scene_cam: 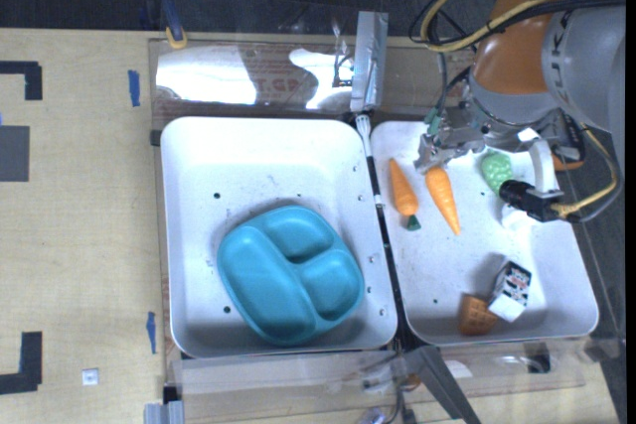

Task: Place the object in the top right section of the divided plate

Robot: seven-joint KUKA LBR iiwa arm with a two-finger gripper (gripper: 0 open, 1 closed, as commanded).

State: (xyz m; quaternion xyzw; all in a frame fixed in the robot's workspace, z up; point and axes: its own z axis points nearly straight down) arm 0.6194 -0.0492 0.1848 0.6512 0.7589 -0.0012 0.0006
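Observation:
A blue divided plate (pixel 288 273) with three sections lies in the left white bin (pixel 199 164), nothing on it. In the right bin (pixel 556 263) two orange carrots lie side by side: one (pixel 401 191) by the bin's left wall, the other (pixel 444 201) just right of it. My gripper (pixel 439 152) hangs from the grey arm with the orange band, at the far end of the right bin, directly above the top end of the right-hand carrot. I see nothing held in it.
A green round object (pixel 496 168) sits at the right bin's far side, partly under the arm. A small white and black box (pixel 513 285) and a brown block (pixel 476 314) lie near its front edge. Cables loop above the arm.

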